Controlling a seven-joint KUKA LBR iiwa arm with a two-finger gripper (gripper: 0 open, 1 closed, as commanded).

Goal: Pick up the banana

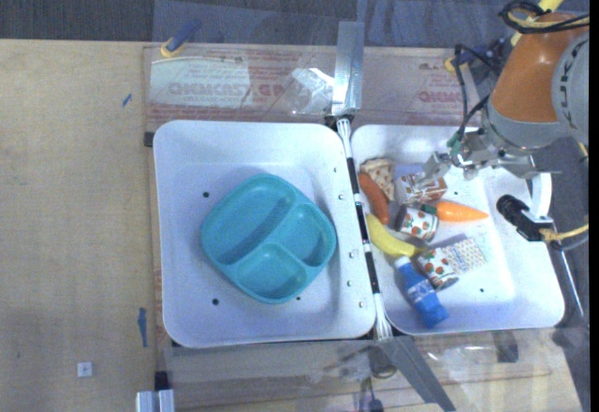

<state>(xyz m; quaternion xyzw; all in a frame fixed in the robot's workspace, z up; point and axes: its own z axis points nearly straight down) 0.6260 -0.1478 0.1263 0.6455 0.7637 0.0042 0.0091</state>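
The banana (pixel 388 240) lies in the right bin (pixel 524 302), down and to the left of the tool (pixel 460 157), well apart from it, between a blue bottle (pixel 423 296) and a carrot (pixel 461 211). I cannot tell how the tool is set. Farther back, the arm (pixel 533 82) bends in from the right.

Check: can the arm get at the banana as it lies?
Probably yes, but tightly. The banana shows from above in the right bin, yet a carrot, a small can and a blue bottle crowd it.
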